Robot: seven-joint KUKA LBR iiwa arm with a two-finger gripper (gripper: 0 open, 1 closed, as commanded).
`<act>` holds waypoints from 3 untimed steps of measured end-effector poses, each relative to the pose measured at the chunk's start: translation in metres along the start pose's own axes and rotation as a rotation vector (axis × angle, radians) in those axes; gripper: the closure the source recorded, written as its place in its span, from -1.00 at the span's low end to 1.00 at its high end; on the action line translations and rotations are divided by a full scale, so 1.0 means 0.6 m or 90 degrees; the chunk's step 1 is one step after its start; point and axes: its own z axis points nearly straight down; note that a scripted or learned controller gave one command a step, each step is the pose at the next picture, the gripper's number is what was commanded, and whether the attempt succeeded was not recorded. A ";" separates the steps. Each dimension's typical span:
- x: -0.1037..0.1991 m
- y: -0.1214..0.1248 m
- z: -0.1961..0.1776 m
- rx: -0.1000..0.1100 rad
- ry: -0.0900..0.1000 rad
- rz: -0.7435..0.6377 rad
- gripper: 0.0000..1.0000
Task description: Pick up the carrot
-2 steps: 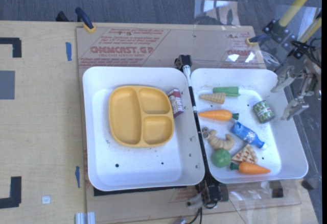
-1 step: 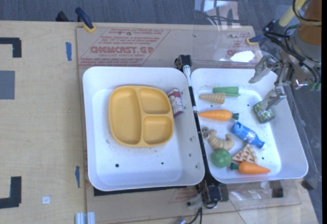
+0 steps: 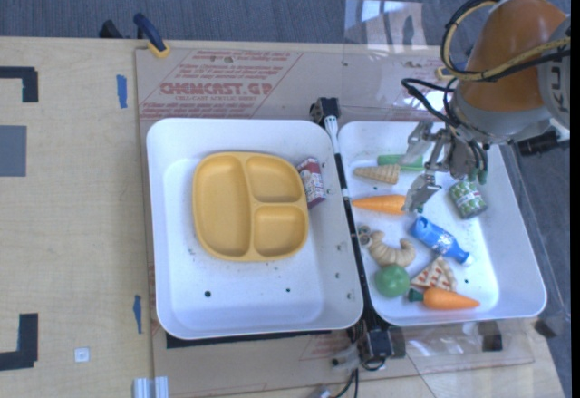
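Two orange carrots lie in the right bin [image 3: 521,278]. One carrot [image 3: 379,203] lies flat near the bin's left wall, its tip pointing left. The other carrot [image 3: 449,300], with a green stub, rests at the front edge. My gripper [image 3: 420,171] hangs over the bin's back middle, just right of the first carrot and above it. Its fingers look spread, with nothing between them. One fingertip [image 3: 420,195] is close to that carrot's thick end.
Around the carrots lie a corn cob [image 3: 377,173], a green can [image 3: 468,198], a blue bottle [image 3: 439,238], a croissant [image 3: 391,250], a green ball [image 3: 391,280] and a pizza slice [image 3: 434,276]. The left bin [image 3: 172,287] holds a yellow divided plate [image 3: 249,205] and a small can [image 3: 312,181].
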 end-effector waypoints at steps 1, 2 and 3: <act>0.000 0.005 0.070 0.001 -0.008 0.071 -1.00; 0.036 0.004 0.126 0.001 -0.008 0.007 -1.00; 0.047 0.001 0.126 0.002 -0.008 0.112 -1.00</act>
